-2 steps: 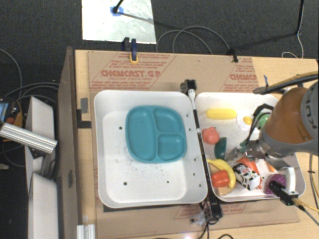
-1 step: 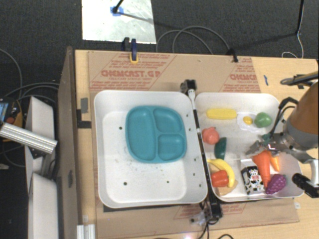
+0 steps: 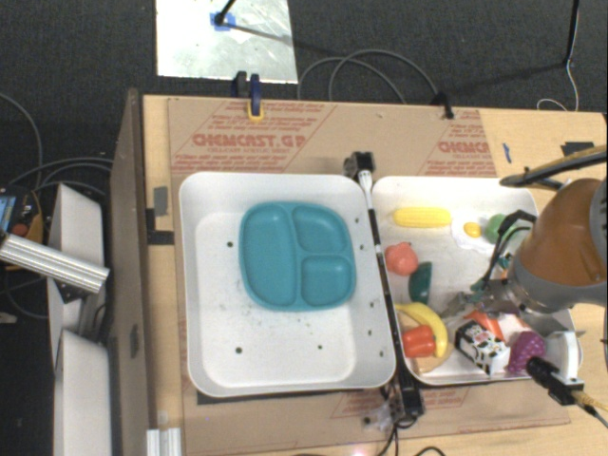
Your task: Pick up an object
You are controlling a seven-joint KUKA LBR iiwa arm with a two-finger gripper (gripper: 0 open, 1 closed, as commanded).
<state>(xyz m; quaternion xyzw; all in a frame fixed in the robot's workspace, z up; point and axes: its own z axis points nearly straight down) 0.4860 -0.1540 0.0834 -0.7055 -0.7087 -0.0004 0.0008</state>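
The right bin holds several toy foods. A yellow corn cob lies at the back and a pink-red fruit sits beside a dark green piece. Near the front are a banana, an orange-red piece, a black-and-white object and a purple object. My gripper is low in the bin's front right, just above the black-and-white object, with a red-orange bit beside it. The wrist hides what lies beneath it.
The left bin carries a teal divided plate. A small yellow piece and a green piece lie at the right bin's back. A black divider runs between the bins. The arm's orange band covers the right bin's right side.
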